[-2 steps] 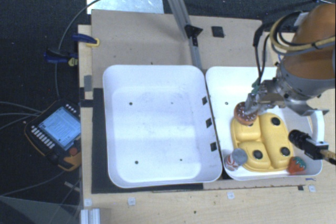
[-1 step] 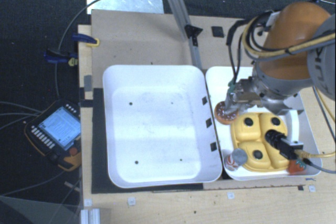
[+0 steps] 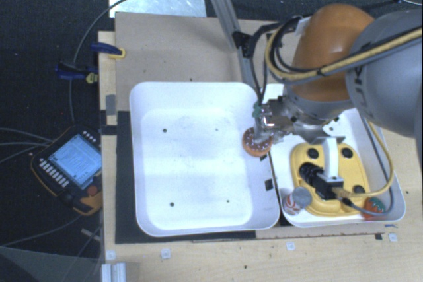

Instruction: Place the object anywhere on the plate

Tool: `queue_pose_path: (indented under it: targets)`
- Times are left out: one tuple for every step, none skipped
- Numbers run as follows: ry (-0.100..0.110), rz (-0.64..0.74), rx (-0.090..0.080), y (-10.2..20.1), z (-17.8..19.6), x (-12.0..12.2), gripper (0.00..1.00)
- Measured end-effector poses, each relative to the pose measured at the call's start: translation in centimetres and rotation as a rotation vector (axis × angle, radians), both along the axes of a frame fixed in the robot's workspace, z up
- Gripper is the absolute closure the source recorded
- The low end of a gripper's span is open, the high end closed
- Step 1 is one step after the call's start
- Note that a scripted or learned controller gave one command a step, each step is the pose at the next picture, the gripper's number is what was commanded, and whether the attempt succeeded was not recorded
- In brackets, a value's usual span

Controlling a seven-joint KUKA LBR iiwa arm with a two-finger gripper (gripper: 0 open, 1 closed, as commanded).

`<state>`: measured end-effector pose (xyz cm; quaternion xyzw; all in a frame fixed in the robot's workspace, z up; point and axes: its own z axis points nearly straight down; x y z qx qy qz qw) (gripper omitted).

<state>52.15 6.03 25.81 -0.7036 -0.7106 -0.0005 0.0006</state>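
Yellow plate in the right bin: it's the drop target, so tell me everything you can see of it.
The yellow plate, glossy like plastic and roughly rounded-square, lies flat in the right white bin, filling most of its floor. Its middle is partly hidden. A small grey-and-red object sits at its lower-left corner; contact is unclear.

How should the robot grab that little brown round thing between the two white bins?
Probably across its rim, coming straight down from above. The brown round thing looks flat and disc-like, so opposite edges give the best hold. It sits by the right wall of the left bin, just under the gripper, so a sideways approach looks blocked.
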Motion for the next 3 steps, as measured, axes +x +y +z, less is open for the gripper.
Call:
queue_pose_path:
  targets:
    - [0.000,-0.001,0.000,4.4,-0.9,-0.9,1.00]
    - [0.001,-0.001,-0.001,8.5,-3.2,-0.5,1.00]
    - [0.000,-0.005,-0.001,8.2,-3.1,-0.5,0.00]
